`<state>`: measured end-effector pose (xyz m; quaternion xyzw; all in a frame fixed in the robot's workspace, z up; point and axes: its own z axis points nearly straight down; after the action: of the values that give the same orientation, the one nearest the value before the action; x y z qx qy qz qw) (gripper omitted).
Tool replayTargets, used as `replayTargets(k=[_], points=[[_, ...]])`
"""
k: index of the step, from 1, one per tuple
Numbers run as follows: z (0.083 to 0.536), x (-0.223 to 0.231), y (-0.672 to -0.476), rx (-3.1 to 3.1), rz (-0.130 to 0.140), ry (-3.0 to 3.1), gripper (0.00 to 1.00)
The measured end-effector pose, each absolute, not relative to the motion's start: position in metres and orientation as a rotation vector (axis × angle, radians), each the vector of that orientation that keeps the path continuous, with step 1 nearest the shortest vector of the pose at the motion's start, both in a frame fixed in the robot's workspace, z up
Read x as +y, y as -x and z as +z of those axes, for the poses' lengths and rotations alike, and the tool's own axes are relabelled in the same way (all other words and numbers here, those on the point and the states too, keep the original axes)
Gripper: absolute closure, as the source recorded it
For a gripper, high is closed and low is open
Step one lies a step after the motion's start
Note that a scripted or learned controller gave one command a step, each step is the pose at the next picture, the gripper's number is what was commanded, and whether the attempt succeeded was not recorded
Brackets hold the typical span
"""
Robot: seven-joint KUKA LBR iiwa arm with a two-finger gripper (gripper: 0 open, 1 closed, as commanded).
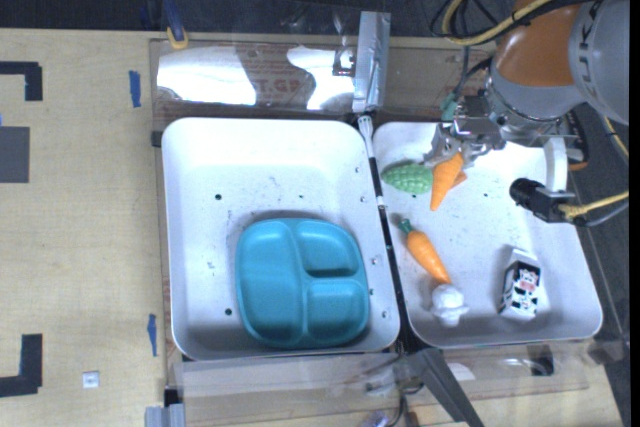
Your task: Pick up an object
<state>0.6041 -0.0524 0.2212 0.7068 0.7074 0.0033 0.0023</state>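
Note:
In the right bin, my gripper reaches down from the upper right. It is shut on the thick end of an orange carrot, which hangs tilted with its tip pointing down-left. A green knobbly vegetable lies just left of that carrot, close to the bin's left wall. A second carrot with a green top lies lower in the bin. A small white object rests below it. A small black-and-white carton stands at the bin's lower right.
The left bin holds a teal divided plate in its lower half. A metal divider post stands between the bins at the back. Yellow and black cables trail off the arm over the right bin's right side.

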Motion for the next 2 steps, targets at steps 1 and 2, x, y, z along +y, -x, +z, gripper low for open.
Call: replayTargets(k=[1,2], points=[[0.218,-0.055,-0.602,2.218,0.001,-2.224,0.0],[0.105,-0.097,-0.605,2.298,0.01,-2.131,0.0]])
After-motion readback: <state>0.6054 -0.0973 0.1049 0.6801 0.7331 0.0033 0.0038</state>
